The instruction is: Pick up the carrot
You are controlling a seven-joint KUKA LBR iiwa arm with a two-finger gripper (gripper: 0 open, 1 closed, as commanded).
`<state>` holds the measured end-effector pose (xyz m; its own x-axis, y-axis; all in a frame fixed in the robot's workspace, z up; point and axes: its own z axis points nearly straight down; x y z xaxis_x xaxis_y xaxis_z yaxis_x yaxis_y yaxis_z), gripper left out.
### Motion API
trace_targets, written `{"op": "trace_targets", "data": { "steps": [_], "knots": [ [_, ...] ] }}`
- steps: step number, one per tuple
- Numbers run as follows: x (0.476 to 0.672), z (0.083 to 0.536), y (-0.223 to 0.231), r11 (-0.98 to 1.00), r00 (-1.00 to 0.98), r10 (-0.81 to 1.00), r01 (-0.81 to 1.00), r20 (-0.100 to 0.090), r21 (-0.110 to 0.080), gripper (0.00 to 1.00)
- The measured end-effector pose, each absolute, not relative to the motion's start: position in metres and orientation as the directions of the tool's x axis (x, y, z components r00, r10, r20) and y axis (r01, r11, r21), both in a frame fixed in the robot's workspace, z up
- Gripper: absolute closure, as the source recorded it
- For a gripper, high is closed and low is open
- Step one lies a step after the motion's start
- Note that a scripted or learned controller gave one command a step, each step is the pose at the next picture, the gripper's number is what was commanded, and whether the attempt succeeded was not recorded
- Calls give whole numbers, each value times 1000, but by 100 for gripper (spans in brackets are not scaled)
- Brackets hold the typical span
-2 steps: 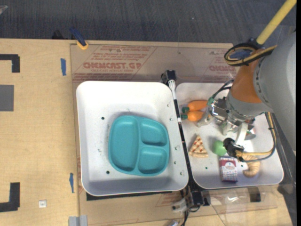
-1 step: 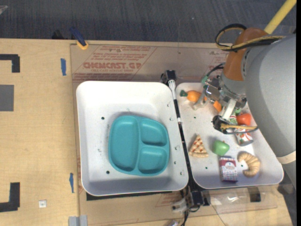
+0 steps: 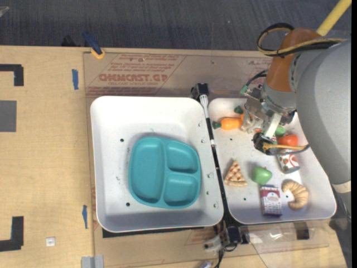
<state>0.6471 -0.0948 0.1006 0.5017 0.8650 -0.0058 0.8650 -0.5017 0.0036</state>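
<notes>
The carrot point(image 3: 230, 123) is a short orange piece with a green end. It lies flat in the far left corner of the right bin point(image 3: 321, 175), close to the divider between the bins. My gripper point(image 3: 257, 121) hangs low over the far end of that bin, just to the right of the carrot and right up against its right end. The grey wrist and orange band rise behind the gripper. I see nothing lifted off the bin floor.
The right bin also holds a red tomato point(image 3: 288, 140), a red-white can point(image 3: 289, 162), a pizza slice point(image 3: 235, 173), a green fruit point(image 3: 261, 175), a croissant point(image 3: 296, 194) and a purple box point(image 3: 270, 200). A teal divided plate point(image 3: 165, 172) sits in the left bin point(image 3: 106, 149).
</notes>
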Motion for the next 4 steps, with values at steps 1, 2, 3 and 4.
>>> {"op": "trace_targets", "data": {
  "steps": [1, 2, 3, 4],
  "knots": [
    [639, 97, -108, -514, 514, 857, 858, -30, -10, 0],
    [612, 88, -116, -553, 553, 833, 833, 4, 4, 0],
    [614, 101, -117, -550, 550, 835, 835, 2, 9, 100],
    [578, 187, -71, -403, 403, 915, 915, 3, 5, 100]
  ]
}}
